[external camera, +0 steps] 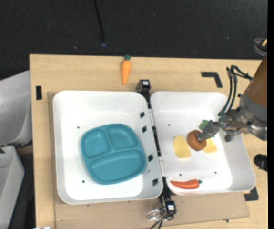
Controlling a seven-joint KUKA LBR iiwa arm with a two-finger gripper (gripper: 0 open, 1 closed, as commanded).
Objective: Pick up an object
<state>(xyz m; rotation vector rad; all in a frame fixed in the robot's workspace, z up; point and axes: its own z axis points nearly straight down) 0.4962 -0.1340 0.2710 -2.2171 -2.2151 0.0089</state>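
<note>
Nothing was lifted yet: I saw the hand (204,138) down at the brown object (195,141) mid-right-bin (184,101); grip state I couldn't tell.

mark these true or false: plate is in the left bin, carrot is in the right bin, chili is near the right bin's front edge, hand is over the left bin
1. The blue plate lies in the left bin. True.
2. The carrot lies in the right bin. False: it lies on the bench, behind the bins.
3. The red chili lies near the right bin's front edge. True.
4. The hand is over the left bin. False: it is over the right bin, at a brown round thing.
</note>
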